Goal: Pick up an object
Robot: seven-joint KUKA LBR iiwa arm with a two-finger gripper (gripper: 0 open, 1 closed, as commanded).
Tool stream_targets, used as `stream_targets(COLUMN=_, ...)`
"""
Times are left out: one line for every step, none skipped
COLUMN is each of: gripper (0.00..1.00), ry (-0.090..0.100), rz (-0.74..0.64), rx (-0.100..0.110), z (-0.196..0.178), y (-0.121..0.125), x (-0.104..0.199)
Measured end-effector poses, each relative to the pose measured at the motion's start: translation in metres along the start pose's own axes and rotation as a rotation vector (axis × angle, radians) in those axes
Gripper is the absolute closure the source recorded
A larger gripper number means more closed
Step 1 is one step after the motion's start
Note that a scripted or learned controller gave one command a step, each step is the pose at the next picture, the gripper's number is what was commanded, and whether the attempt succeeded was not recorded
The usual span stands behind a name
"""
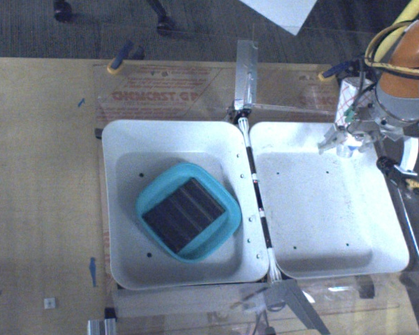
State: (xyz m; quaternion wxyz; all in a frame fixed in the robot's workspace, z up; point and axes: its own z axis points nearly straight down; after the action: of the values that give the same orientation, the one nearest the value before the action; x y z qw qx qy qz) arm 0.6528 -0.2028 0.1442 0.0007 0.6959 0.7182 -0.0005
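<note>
A light blue square dish (188, 212) with a dark ribbed inside lies tilted in the middle of the left bin (126, 152). My gripper (342, 142) hangs over the far right corner of the right bin (321, 257), well apart from the dish. Nothing shows between its tips, and I cannot make out how they stand. The orange band of the arm (403, 61) sits above it at the right edge.
A metal divider post (245, 75) stands behind the seam between the two bins. A blue and yellow clamp (122, 56) lies on the bench at the back left. Cables (384, 40) loop around the wrist.
</note>
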Motion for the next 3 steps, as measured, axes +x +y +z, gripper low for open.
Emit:
stream_targets(gripper=0.0, ry=0.027, rz=-0.361, rx=0.023, z=0.055, y=0.012, x=-0.013)
stream_targets(gripper=0.0, ry=0.003, rz=-0.372, rx=0.016, z=0.057, y=0.011, x=0.024)
stream_targets(gripper=1.0, ry=0.002, rz=-0.372, rx=0.018, z=0.047, y=0.01, x=0.023)
